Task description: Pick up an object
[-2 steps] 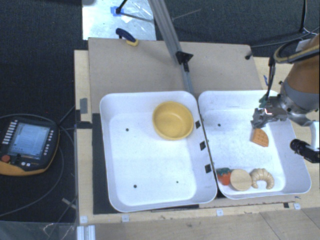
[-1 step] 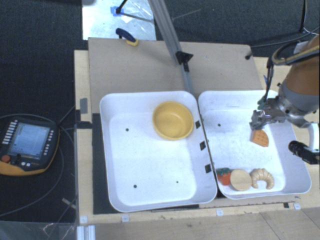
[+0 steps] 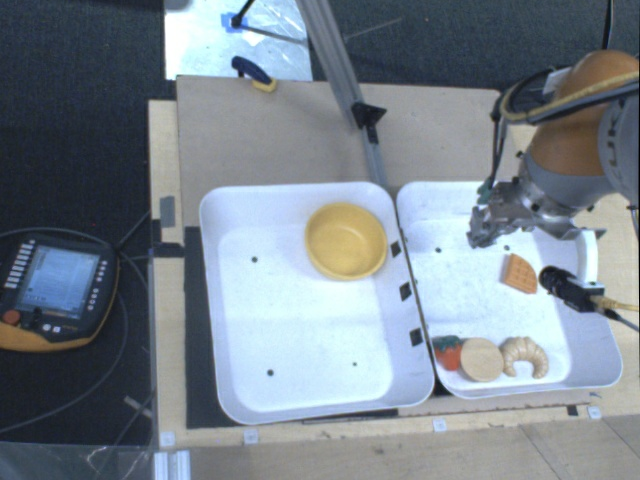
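Though fingers (image 3: 487,230) unreadable, open floor leftward in right bin (image 3: 440,204), waffle (image 3: 519,274) near.

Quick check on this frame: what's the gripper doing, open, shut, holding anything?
Gripper: cannot be told; it hangs over the right bin, up and left of the waffle piece, nothing seen in it.

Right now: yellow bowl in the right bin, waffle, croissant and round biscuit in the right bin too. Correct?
Not quite. The camera view shows the yellow bowl in the left bin, near its far edge. The waffle, croissant and round biscuit are in the right bin, as you said.
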You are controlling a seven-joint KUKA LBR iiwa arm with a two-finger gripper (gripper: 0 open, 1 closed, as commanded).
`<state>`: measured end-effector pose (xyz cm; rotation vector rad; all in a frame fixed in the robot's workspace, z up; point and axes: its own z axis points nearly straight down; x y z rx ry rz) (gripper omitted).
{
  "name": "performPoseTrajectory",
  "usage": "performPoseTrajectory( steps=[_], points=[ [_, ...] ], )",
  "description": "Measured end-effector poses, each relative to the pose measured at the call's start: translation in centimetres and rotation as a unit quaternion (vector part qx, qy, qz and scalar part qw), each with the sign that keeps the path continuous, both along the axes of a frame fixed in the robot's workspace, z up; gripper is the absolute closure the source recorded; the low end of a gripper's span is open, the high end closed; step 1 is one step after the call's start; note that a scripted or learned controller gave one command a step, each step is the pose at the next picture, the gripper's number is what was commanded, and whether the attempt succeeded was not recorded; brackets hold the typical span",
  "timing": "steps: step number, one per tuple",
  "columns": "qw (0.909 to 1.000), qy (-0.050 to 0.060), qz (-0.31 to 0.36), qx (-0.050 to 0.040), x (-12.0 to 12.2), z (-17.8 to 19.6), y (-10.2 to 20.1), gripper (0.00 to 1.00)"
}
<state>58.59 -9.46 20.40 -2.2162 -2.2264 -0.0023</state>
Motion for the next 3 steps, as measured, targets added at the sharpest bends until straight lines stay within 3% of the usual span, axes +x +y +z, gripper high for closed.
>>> performPoseTrajectory(
  steps=[1, 3],
  points=[
    [1.0000, 0.000, 0.000, 0.0001, 2.1, 1.3, 5.4, 1.00],
    [1.0000, 0.000, 0.000, 0.0000, 3.9, 0.7, 15.5, 1.00]
  ],
)
